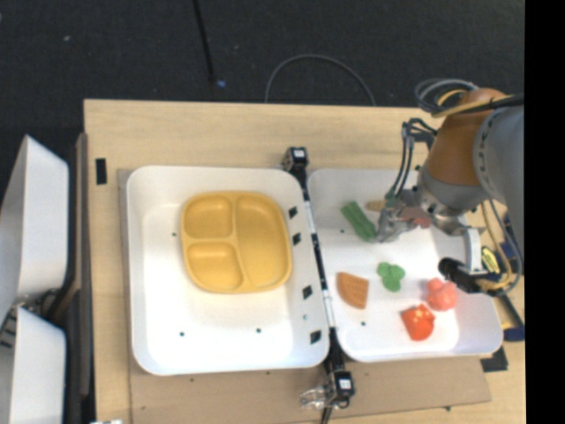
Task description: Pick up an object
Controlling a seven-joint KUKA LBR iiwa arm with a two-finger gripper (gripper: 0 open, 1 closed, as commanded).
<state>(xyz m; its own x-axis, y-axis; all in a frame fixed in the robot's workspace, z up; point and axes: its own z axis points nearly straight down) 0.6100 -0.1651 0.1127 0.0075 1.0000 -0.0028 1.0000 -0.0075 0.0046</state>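
bench (221,135): pale wood, carrying two shallow white bins side by side. all places below are given relative to the right bin (415,347).

- red object (418,321): inside the right bin, by its near edge, toward the right.
- pink object (442,294): inside, just beyond and right of the red one, nearly touching it.
- orange wedge (353,289): inside, near the left wall, at mid-depth.
- small green object (391,276): inside, about the centre, between the wedge and the pink object.
- long green piece (358,220): inside, in the far left part, lying at a slant.
- gripper (389,227): low over the far half of the bin, just right of the long green piece; nothing visible between its fingers; cannot tell how they stand.
- arm (463,153): grey with an orange band, over the far right corner.
- left bin (150,343): adjoining the right bin's left wall.
- yellow divided plate (237,240): three compartments, in the left bin's far middle.
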